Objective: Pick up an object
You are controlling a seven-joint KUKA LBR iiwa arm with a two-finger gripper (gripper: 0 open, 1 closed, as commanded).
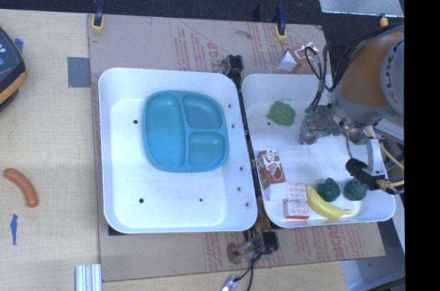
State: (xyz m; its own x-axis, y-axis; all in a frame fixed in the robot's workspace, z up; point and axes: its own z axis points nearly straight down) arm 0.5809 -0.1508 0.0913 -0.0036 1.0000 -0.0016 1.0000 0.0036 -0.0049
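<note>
Gripper [311, 131] sits low in the right bin [385, 217], centre-right of frame, just below the green lump [280, 113]; whether it is apart or together cannot be told. Banana [326, 205], cartons and dark green pieces lie lower right, untouched.

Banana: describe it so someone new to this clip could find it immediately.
Look in the right-hand white bin, along its near edge. The banana lies there between a small red-and-white carton and two dark green items. It is the only yellow, curved thing in that bin.
</note>
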